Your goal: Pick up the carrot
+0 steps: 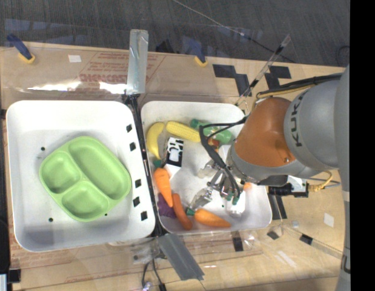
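Your gripper [212, 187] sits low in the right bin [193, 110], its fingers spread with nothing between them. Carrots crowd the bin's lower part: one [163, 186] against the left wall, one [180, 211] below it, and a third [211, 218] just beside the fingertips. A purple piece [165, 210] lies wedged between the left two. Above sit a banana [154, 139], corn [183, 131] and a black-and-white box [175, 151]. The left bin [29, 132] holds a green tray [85, 177]
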